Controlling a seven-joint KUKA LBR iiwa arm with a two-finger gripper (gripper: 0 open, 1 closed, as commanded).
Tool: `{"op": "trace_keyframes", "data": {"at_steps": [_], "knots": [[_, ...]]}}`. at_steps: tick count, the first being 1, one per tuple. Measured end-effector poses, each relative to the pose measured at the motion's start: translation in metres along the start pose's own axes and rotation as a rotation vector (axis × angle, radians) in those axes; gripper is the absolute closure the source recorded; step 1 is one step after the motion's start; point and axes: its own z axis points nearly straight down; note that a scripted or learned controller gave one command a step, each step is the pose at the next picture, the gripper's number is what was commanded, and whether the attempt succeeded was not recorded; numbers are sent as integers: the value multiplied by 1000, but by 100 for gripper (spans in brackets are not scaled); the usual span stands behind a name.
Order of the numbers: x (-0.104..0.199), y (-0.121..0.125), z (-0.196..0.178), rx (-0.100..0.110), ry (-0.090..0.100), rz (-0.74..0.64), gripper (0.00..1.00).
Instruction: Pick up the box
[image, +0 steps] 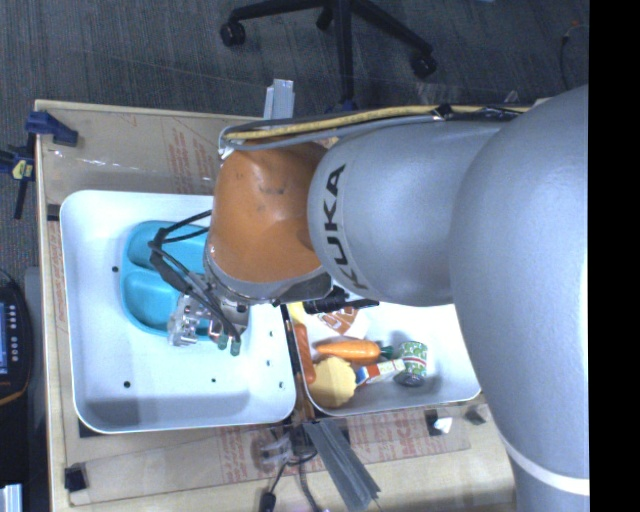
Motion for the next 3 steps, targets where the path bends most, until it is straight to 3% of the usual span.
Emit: {"op": "trace_keyframes", "data": {"at_steps": [1,2,3], "knots": [[-60,69,85,-2,-2,87,100],[-133,24,31,-1,-2,363,100],[-111,76,98,-20,-19,292,100]]}}
